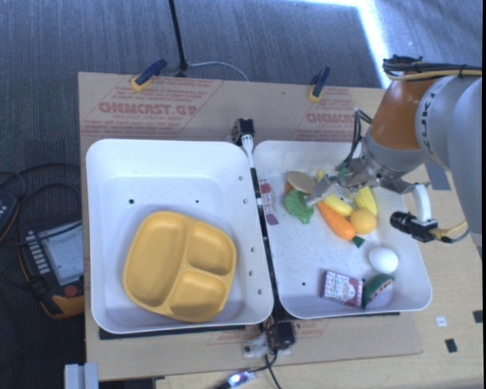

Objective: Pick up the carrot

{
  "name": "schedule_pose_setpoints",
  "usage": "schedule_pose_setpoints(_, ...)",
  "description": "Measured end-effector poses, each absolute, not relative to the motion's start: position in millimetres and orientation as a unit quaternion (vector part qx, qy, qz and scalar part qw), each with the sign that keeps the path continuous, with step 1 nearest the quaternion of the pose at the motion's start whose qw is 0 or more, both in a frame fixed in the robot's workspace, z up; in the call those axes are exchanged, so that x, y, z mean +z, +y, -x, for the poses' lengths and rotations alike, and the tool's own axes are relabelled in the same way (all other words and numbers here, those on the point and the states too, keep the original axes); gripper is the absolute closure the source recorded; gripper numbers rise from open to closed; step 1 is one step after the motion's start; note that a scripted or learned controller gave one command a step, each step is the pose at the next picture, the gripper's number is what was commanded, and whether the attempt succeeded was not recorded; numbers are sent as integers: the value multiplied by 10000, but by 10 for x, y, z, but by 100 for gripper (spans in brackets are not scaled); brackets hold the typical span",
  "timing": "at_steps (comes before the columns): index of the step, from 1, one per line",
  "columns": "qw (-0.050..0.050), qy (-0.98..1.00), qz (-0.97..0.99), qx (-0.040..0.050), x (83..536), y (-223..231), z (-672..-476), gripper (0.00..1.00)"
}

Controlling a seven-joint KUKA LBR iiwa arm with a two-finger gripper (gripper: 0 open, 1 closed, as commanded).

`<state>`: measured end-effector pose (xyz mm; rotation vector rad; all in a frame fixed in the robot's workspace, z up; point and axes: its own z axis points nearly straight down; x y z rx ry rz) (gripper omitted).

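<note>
Grey carpet surrounds a cardboard-topped worktop (146, 108) carrying two shallow white bins: the left bin (105, 168) holds a yellow divided tray (180, 264), the right bin (417, 290) a scatter of toy food. Among it, the carrot (337, 220) lies near the bin's middle, its long axis running diagonally from upper left to lower right, touching an orange (362, 221) and close to a green vegetable (298, 205). Reaching in from the right, the jaws (340, 178) hover just above and behind the carrot; whether they are wide or narrow I cannot tell.

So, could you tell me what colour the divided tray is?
Yellow; the tray shows in the camera view.
</note>
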<state>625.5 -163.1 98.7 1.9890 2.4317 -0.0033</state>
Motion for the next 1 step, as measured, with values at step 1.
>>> schedule_pose_setpoints(1,-19,7744,-6327,-8,1059,-1611,-6263,100)
